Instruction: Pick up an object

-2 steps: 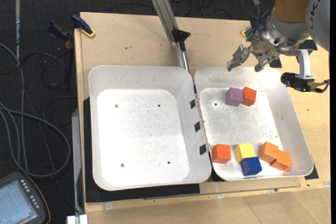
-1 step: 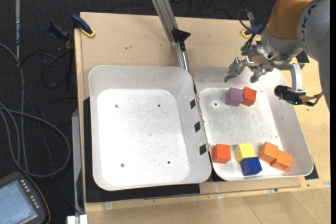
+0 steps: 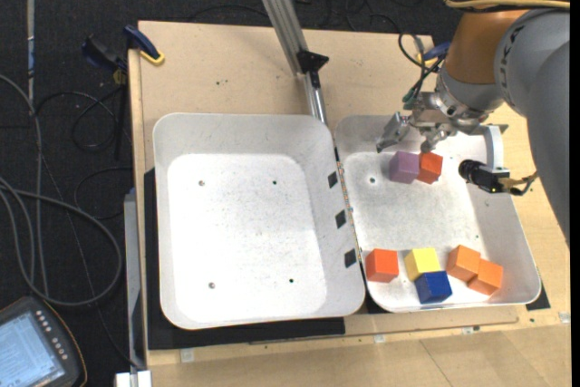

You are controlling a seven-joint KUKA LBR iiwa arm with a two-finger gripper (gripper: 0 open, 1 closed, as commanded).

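Down at six o'clock in the right bin I see a blue block, a yellow block and three orange blocks. Up at twelve o'clock sit a purple block and an orange block, touching. My gripper hangs just above them, fingers spread, pinching nothing. I think the purple block is nearest. My left bin has no blocks.

The grey arm is bent in from three o'clock, with its gripper pointed down toward seven o'clock.
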